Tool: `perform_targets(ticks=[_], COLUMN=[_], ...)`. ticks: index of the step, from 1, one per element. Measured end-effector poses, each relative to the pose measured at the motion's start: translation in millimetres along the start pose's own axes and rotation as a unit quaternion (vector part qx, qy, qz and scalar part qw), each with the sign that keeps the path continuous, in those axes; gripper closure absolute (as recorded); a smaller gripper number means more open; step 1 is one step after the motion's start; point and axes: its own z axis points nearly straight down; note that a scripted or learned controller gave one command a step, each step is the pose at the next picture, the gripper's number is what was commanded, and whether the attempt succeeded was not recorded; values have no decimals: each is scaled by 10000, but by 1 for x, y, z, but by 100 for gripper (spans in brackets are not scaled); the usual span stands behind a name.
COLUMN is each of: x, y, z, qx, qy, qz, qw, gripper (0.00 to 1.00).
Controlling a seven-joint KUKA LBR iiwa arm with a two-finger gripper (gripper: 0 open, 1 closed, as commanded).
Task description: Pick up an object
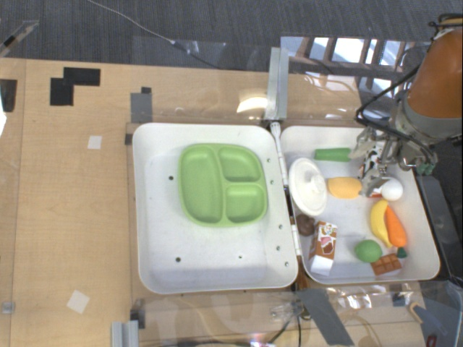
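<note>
My gripper (pixel 373 170) is hanging low over the right bin (pixel 427 255), its tip sitting among the food toys near the bin's far right side, and I am unable to say from this slanted view what state it is in or whether it has anything. Directly around it are lying a yellow-orange piece (pixel 343 187) to its left, a small white egg (pixel 391 190) just to its right, and a green cylinder (pixel 332 154) further back. Nearer the front the banana (pixel 378 221) and the carrot (pixel 395 228) are touching side by side, with a green ball (pixel 367 251), a brown block (pixel 385 265) and a small carton (pixel 324 246) beyond them, and a white bowl (pixel 308 186) is leaning against the divider. The left bin (pixel 155 266) is carrying a green divided plate (pixel 222 184). I judge the crowding to be my main risk: coming down between the egg and the yellow-orange piece, I could be nudging one aside, and the round egg would likely be rolling away or squirting out of a pinch. A close off-centre could also be catching two things at once.
</note>
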Motion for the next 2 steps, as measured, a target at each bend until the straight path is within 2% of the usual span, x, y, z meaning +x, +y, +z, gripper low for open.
perform_targets(ticks=[1, 2], x=[40, 63], y=[-48, -52], z=[93, 103], qx=[6, 10], qy=[-15, -45], qz=[295, 405], qw=[9996, 9992], gripper=[0, 0])
